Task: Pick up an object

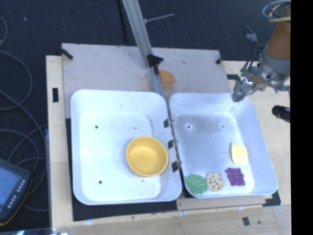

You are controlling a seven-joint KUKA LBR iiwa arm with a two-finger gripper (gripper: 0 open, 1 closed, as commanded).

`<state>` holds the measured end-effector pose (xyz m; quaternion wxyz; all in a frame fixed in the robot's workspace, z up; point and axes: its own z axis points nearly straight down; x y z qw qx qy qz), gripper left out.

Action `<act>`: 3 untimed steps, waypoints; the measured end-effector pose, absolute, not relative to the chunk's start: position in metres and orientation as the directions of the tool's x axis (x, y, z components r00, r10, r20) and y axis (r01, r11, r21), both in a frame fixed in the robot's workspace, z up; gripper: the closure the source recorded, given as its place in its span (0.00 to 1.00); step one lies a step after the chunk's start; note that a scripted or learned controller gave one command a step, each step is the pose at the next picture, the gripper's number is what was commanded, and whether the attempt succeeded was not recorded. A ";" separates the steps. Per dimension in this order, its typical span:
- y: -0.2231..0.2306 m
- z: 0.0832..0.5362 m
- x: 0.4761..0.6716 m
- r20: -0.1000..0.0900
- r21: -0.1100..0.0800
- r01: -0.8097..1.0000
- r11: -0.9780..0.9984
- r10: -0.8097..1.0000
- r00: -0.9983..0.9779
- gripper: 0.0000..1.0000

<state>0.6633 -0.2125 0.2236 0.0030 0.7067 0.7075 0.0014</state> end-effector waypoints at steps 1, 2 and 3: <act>-0.164 0.237 0.664 0.001 0.002 1.000 0.006 1.000 -0.006 1.00; -0.117 0.231 0.670 0.001 0.000 1.000 0.006 1.000 -0.006 1.00; -0.067 0.223 0.670 0.001 0.000 1.000 0.006 1.000 -0.006 1.00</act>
